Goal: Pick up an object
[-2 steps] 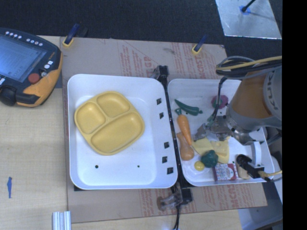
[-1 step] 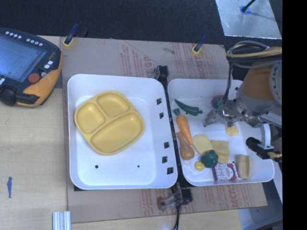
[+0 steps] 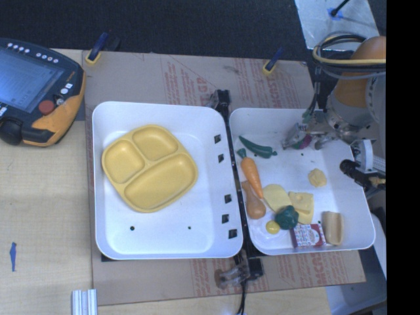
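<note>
Arm in from the right, gripper low over the far edge of the right bin, near its far right corner. Fingers look slightly spread with nothing between them, tips just above the bin floor

Right bin contents: green pepper near the far left, just left of the gripper, apart from it. Carrot along the left wall, a brown sausage-like piece below it, touching. Yellow pieces mid-bin toward the near edge, a dark green lump against them, small yellow round piece beside that. Red-and-white packet and a tan bread-like piece at the near right corner. Small pale yellow lump alone mid-right

Left bin: yellow divided plate, left of centre toward the far edge

Teach pendant on the bench at the far left corner
</note>
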Available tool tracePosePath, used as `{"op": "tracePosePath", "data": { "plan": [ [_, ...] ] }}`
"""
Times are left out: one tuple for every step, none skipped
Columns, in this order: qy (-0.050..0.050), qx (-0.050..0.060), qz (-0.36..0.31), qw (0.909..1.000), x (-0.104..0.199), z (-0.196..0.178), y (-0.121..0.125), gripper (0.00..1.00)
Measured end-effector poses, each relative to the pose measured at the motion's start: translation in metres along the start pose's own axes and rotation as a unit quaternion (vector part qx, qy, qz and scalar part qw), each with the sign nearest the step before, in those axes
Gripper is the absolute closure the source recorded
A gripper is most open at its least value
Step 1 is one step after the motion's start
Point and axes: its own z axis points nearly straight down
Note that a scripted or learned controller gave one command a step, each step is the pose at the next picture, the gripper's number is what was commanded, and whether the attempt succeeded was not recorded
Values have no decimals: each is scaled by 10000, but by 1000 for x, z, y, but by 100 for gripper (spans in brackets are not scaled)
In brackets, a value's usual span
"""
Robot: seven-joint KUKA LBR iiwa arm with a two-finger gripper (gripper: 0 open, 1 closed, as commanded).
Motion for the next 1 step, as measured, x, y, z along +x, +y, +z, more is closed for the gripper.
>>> {"op": "tracePosePath", "data": {
  "plan": [
    [15, 52, -3, 10000, 63, 1, 12, 0]
  ]
}}
